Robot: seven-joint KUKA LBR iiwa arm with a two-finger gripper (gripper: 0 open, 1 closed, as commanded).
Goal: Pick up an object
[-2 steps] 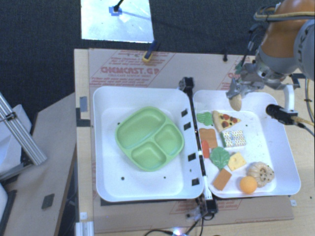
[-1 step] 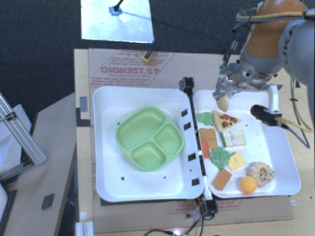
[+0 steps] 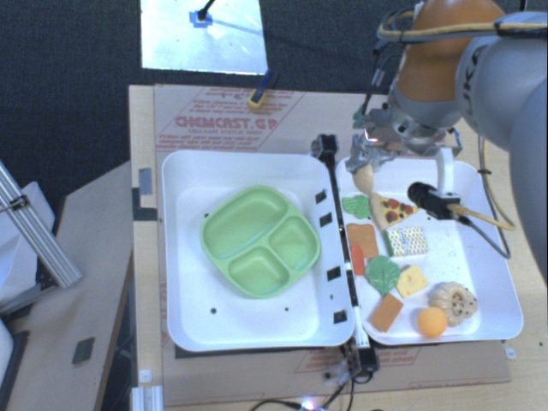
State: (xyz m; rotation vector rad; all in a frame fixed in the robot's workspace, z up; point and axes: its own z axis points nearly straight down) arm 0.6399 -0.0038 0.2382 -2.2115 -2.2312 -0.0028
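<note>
My gripper (image 3: 367, 159) hangs over the far left corner of the right bin (image 3: 492, 255). A pale beige tapered piece (image 3: 364, 181) sits right under it, its top caught between the two fingers, so the gripper is shut on it. Just below that piece lie a small green leaf (image 3: 354, 205) and a pizza slice (image 3: 392, 210) on the bin floor.
The right bin also holds a brown strip (image 3: 363, 242), a sprinkled square (image 3: 407, 241), lettuce (image 3: 382, 274), a cheese wedge (image 3: 412, 281), an orange block (image 3: 386, 312), an orange ball (image 3: 431, 322) and a cookie (image 3: 454, 301). A green divided plate (image 3: 259, 241) lies in the left bin (image 3: 184, 315).
</note>
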